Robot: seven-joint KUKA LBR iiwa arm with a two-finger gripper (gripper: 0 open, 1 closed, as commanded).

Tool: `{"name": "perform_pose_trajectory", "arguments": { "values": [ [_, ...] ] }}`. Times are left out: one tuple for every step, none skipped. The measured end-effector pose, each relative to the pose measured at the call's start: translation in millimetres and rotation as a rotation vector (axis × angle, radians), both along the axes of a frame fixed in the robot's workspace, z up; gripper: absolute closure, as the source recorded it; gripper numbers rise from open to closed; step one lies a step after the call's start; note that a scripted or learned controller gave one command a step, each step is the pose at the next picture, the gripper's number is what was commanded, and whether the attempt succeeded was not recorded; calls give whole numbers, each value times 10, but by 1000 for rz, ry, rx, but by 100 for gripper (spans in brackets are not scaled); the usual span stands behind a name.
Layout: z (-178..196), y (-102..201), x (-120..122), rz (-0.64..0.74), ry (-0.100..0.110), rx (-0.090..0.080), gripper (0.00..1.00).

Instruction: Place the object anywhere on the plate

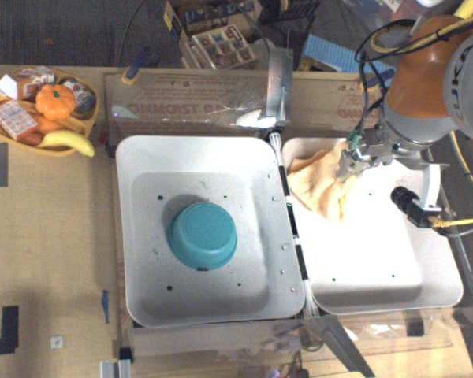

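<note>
- Far left of the desk point(47, 235): a basket point(39, 113) holding a small orange pumpkin point(55, 101), a banana point(67, 141) and some packets; it lies well apart from both bins and takes no part in the task
- Left bin point(142, 164): a teal plate point(203, 235), round and seemingly bottom-up, sits near the bin's middle with nothing on it
- Right bin point(378, 266): a pale yellow cloth point(315, 183), judged to be the object, lies crumpled in the upper left corner, touching or close against the wall next to the left bin
- The tool point(355, 157) is at the cloth's right edge, where the fabric seems drawn up toward it; I cannot tell whether it is clenched on the cloth or released, so a grasp is not confirmed
- The grey arm point(426, 77) reaches in from the right, with cables looping above it
- Stage, as judged: pick-up not yet proven, transfer to the plate not done
- Risk: a pinch on one edge of limp fabric may slip during the lift
- Risk: the hanging cloth could drag on the walls between the bins and pull free
- Risk: the plate is small and domed, so the cloth may slide off or land mostly beside it
</note>
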State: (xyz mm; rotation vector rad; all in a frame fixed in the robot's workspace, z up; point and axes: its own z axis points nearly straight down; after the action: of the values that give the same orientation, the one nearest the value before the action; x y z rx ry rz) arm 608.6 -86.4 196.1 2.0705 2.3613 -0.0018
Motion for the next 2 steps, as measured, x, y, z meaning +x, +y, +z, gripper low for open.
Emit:
{"name": "perform_pose_trajectory", "arguments": {
  "values": [
    [287,-3,7,1,-2,0,100],
    [373,527,-40,401,0,1,100]
  ]
}}
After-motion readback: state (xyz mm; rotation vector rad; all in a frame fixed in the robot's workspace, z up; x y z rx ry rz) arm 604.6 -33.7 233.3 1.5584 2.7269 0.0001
